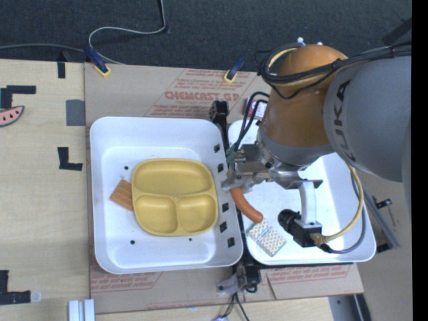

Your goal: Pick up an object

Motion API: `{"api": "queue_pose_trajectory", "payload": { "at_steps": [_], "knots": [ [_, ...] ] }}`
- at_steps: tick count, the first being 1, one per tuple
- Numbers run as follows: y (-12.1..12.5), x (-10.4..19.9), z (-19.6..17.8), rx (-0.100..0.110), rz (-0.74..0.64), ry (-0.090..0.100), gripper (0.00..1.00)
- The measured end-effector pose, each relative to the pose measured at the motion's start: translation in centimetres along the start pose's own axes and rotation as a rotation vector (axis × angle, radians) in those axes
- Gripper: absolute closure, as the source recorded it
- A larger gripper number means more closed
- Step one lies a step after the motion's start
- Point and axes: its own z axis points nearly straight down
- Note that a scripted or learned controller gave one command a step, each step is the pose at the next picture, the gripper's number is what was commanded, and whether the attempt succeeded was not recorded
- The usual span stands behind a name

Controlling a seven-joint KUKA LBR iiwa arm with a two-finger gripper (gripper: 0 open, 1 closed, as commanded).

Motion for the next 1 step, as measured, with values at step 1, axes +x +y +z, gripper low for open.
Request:
{"api": "queue_pose_trajectory", "payload": {
  "at_steps": [1],
  "knots": [
    [0.0, 0.03, -0.92, 0.002, -0.001, 0.0, 1.0]
  ]
}}
